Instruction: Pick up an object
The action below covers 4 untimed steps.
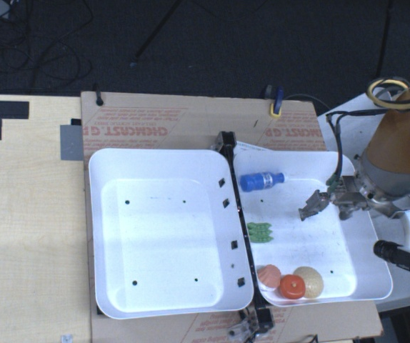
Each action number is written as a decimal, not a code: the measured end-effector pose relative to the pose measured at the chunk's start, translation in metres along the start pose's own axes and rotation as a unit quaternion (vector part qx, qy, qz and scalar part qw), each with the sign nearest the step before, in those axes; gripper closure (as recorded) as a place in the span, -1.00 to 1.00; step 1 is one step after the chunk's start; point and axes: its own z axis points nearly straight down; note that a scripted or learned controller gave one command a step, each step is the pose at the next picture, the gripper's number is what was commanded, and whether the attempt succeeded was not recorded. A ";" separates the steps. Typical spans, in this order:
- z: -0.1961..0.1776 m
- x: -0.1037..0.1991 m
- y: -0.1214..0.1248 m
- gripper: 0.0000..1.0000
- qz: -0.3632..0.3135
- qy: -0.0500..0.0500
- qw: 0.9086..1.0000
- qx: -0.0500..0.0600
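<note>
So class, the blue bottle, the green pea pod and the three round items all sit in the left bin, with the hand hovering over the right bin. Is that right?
Not quite. The blue bottle, green pea pod and three round items lie in the right bin, not the left. The camera view shows it. The hand is over the right bin, as stated.

White bins, bright small things, pale wood and brown card.

Both bins (162, 166) are plain white, marked with small dark dots. The bottle (261, 181) is blue, the pea pod (259, 232) green, the round piece (292, 286) red-orange, its neighbours pinkish (268, 275) and cream (310, 281). The cardboard (191, 123) is brown with red lettering; the surface (26, 227) is pale wood with black and grey patches. The arm (394, 145) shows orange-brown above a grey gripper (311, 211).
</note>
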 end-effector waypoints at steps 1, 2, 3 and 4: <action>-0.092 -0.022 -0.029 -1.00 0.001 -0.002 1.000 -0.005; -0.095 -0.022 -0.029 1.00 0.000 0.000 1.000 0.000; -0.113 -0.062 -0.055 1.00 0.002 -0.002 1.000 -0.002; -0.191 -0.065 -0.050 1.00 -0.001 -0.002 1.000 -0.005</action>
